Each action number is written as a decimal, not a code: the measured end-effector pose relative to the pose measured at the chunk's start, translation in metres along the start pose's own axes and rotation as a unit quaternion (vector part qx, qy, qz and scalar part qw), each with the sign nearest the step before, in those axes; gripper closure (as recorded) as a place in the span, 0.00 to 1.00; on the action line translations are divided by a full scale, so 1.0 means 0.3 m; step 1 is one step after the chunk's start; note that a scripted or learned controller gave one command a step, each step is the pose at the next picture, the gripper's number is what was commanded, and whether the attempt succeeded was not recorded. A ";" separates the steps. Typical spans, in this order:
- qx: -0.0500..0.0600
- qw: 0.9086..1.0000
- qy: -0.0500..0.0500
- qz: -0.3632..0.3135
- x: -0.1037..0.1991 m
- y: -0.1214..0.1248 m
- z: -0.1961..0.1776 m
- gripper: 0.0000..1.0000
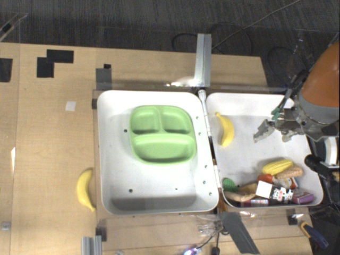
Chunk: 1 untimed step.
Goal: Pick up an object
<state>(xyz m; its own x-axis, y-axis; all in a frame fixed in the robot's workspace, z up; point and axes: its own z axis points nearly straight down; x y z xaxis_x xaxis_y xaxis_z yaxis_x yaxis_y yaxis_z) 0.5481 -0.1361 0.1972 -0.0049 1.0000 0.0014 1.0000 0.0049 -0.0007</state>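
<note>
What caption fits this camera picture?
Gripper hovers open above the right bin, near a banana and a toy pile.

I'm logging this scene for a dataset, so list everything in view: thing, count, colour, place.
Bins: 2, white, side by side on the bench.
Divided plate: 1, green, in the left bin.
Banana: 1, yellow, right bin, near its left wall.
Second banana: 1, yellow, on the bench left of the left bin.
Toy pile: several, mixed colours, near edge of the right bin.
Arm: 1, grey with orange band, from the right.
Gripper: 1, over the right bin.
</note>
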 end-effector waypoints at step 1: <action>0.000 1.000 0.000 -0.031 0.260 0.186 0.048 0.00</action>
<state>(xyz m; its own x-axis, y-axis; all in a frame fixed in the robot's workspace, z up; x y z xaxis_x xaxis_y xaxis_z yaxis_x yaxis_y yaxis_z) 0.6034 -0.0578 0.1830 -0.0660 0.9978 0.0012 0.9978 0.0660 -0.0003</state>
